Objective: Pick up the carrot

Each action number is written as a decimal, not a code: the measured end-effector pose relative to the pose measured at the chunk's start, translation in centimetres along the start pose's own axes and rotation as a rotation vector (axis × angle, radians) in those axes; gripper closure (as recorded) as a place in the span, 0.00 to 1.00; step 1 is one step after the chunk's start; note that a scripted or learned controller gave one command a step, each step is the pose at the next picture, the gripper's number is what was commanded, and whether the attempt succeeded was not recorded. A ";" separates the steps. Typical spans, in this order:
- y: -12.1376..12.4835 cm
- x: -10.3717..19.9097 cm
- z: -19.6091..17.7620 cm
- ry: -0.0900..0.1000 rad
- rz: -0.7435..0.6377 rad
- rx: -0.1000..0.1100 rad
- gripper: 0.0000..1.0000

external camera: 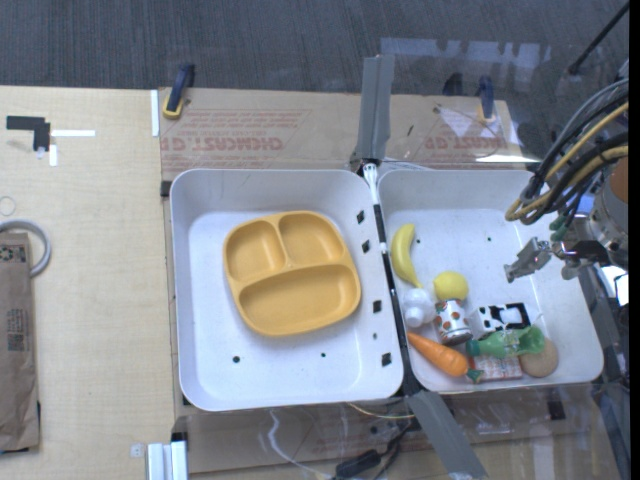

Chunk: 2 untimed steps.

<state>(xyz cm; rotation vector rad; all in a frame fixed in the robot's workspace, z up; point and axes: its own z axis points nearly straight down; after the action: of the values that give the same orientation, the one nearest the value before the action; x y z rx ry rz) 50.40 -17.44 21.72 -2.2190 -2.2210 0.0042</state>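
The orange carrot [440, 354] lies at the front left of the right bin [470, 203], its tip pointing towards the bin's left wall. My gripper [527, 259] hangs over the right part of that bin, up and to the right of the carrot and well apart from it. Nothing shows in its grasp.
Around the carrot lie a banana [403, 253], a lemon [451, 286], a small patterned can [453, 320], a white piece [415, 313], a black-and-white toy [503, 316], a green item [512, 344] and a brown lump [540, 362]. A yellow divided plate [292, 272] sits in the left bin [200, 298].
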 end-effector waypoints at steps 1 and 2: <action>-2.6 1.3 3.6 0.000 -0.574 -0.002 0.00; -0.4 -4.8 -2.5 -0.004 -0.815 -0.005 0.00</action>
<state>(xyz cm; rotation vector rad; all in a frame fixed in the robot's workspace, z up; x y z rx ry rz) 49.97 -22.23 24.27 -1.1591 -2.9236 0.0008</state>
